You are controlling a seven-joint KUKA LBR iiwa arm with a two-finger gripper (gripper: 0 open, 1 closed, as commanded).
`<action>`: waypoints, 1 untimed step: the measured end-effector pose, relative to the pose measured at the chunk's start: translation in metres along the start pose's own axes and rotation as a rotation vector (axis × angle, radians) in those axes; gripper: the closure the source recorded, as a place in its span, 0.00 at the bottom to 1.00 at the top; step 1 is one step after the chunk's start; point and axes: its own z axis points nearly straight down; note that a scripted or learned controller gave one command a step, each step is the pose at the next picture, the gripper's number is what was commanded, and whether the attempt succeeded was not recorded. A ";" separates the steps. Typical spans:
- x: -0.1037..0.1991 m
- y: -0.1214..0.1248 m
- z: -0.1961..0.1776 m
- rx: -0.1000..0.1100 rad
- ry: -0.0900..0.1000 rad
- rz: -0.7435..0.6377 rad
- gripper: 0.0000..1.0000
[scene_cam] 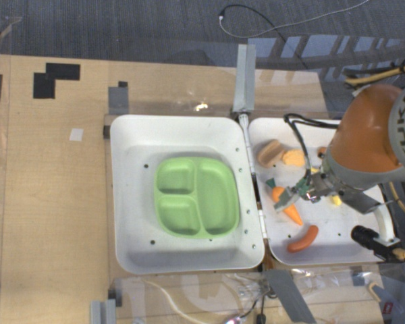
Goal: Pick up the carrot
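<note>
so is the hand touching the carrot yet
Cannot tell. In the camera view the hand sits right over the carrot, between its two visible orange parts, but from this downward slant contact or a small gap look alike.

A pale wooden surface (47,201) fills most of the view, lit evenly, with a bright glint (201,105) near its upper middle. Black square marks (54,78) sit at its upper left, and a small grey patch (76,135) lies below them. Beyond the far edge runs dark grey carpet (121,9), crossed by a thin black cable (290,19). A grey metal bar (244,76) stands at the upper middle, grey brackets (118,98) nearby.
</note>
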 end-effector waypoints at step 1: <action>-0.041 0.010 0.092 -0.003 0.001 0.203 0.00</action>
